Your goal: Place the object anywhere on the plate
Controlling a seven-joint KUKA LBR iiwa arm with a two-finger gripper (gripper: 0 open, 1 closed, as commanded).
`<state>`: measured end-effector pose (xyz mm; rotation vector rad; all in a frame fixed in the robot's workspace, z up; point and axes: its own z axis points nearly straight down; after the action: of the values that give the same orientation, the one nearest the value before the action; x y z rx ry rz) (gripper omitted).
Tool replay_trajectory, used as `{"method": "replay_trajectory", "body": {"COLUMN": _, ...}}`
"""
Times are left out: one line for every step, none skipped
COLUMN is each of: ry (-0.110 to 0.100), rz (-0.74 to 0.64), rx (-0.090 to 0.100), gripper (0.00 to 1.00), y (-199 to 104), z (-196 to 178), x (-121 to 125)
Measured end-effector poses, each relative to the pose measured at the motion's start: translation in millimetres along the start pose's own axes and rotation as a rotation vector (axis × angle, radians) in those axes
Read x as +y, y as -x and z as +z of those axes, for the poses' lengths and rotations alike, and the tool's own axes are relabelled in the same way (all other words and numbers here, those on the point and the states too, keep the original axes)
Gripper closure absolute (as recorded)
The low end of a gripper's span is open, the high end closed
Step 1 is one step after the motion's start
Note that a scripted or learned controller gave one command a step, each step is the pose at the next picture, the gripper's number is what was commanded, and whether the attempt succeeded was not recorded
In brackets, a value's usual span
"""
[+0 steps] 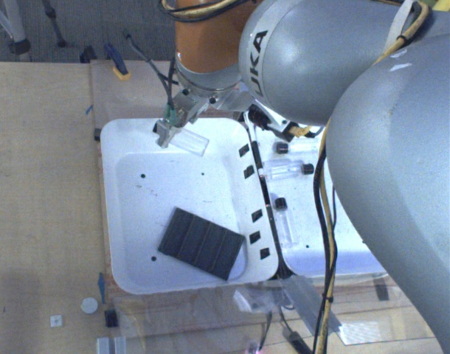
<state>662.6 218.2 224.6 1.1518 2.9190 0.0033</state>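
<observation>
- The gripper hangs over the far rim of the left bin, at about 12 o'clock.
- I cannot tell if it is apart or together.
- A clear block lies just beside the gripper, at its 3 o'clock. It looks like it touches the tip, but I cannot tell if it is held.
- A dark ridged plate lies flat in the left bin, at about 5 o'clock, well apart from the block.
- The right bin holds small clear and black bits.
</observation>
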Motion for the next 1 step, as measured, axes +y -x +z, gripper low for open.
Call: {"method": "replay_trajectory", "body": {"ry": -0.004, "rz": -0.077, "rx": 0.004, "gripper": 1.00, "y": -2.3, "z": 81.0, "x": -1.0}}
